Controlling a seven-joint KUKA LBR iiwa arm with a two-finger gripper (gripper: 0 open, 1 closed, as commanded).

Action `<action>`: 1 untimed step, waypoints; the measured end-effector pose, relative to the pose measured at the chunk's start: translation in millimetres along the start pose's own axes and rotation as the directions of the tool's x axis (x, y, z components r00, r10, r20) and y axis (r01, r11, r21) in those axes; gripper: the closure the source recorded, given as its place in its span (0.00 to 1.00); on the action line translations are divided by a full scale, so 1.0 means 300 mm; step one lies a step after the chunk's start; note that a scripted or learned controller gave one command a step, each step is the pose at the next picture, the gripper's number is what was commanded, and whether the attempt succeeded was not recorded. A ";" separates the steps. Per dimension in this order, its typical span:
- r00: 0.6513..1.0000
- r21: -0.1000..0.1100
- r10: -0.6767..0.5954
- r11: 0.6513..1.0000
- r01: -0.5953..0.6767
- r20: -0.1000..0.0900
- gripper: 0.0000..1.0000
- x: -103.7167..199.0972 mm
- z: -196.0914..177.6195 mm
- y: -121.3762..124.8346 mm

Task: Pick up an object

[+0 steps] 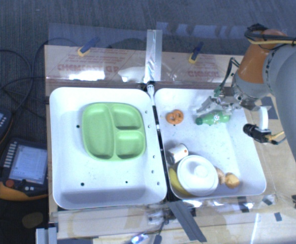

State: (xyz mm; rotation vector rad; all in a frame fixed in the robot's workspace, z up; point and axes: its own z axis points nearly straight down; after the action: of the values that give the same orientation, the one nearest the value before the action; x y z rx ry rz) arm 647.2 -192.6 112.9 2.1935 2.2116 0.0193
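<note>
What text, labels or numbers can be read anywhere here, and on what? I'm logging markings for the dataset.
Red print on the clear sheet behind the bins: mirrored and blurred, unreadable.
Handheld screen left of the bench: too small to read.
Nothing legible on the green tray or the white bins.

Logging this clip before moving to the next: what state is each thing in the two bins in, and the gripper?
Green divided plate: flat in the left bin, compartments bare.
Green bottle: lying on its side in the right bin, beside the gripper.
Donut: lying flat, apart from the rest.
White bowl: overturned on a yellow item.
White cup: tipped against the bowl.
Gripper: low over the bottle's end.
</note>
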 end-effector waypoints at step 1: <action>1.000 -0.015 0.001 1.000 -0.002 -0.011 0.00 -0.065 0.007 0.017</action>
State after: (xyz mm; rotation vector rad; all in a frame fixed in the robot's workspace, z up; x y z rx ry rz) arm 652.5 -211.9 111.3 2.1932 2.2085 0.0480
